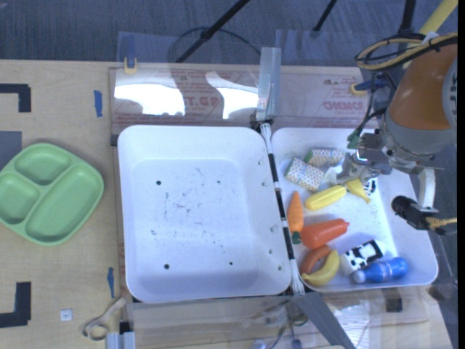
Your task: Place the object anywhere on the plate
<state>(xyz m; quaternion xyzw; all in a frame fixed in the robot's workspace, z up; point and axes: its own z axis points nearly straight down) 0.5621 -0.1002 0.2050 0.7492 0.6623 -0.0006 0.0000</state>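
A green divided plate [49,193] lies on the bench at the far left, outside both bins. My gripper [357,170] hangs low over the upper part of the right bin [425,257], among the toys. Just below it sit a small yellow piece [358,189] and a yellow banana-shaped toy [325,196]. Patterned packets [301,173] lie to its left. Whether anything is held between its tips is hidden by the wrist.
The right bin also holds an orange carrot [295,211], a red-orange pepper [323,231], a second banana [324,267], a black-and-white toy [363,253] and a blue bottle [382,270]. The left bin [196,209] lies between the gripper and the plate.
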